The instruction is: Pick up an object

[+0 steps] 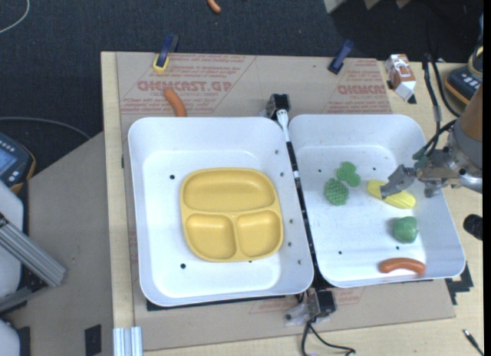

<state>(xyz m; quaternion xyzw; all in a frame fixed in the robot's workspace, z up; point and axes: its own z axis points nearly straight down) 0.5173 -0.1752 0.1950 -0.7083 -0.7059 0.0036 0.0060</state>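
The right bin holds several small items: two green bumpy pieces, a yellow piece, a green rounded piece and an orange-red sausage near the front rim. My gripper reaches in from the right over that bin's right half. It is open, and one dark finger hangs just above the yellow piece. Nothing sits between the fingers.
The left bin carries a yellow divided plate. Another sausage lies on the cardboard behind the left bin. Clamps stand at the board's back edge, and cables run by the arm at the right.
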